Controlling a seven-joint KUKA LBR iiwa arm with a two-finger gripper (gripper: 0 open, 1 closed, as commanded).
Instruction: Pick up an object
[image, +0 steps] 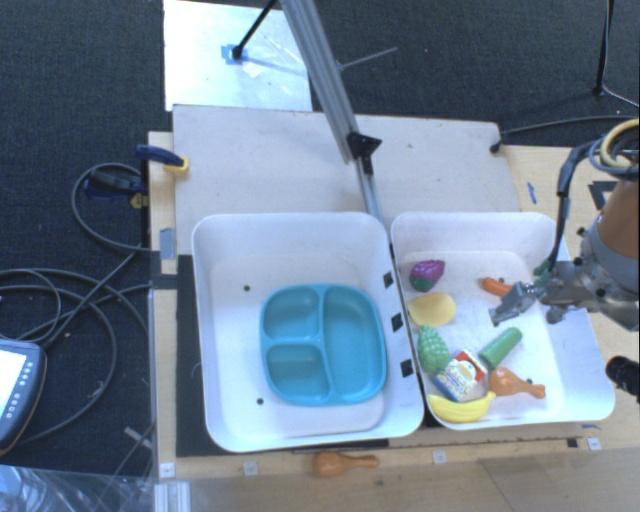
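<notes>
Counter w/ two white bins, right bin holds toy food, jaws above green cucumber (grip state unclear), blue tray left.

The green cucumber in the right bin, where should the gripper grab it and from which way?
Probably grip the green toy cucumber across its middle, coming straight down. It lies flat and slanted, long sides mostly clear; the gripper hangs just above its upper end.
</notes>
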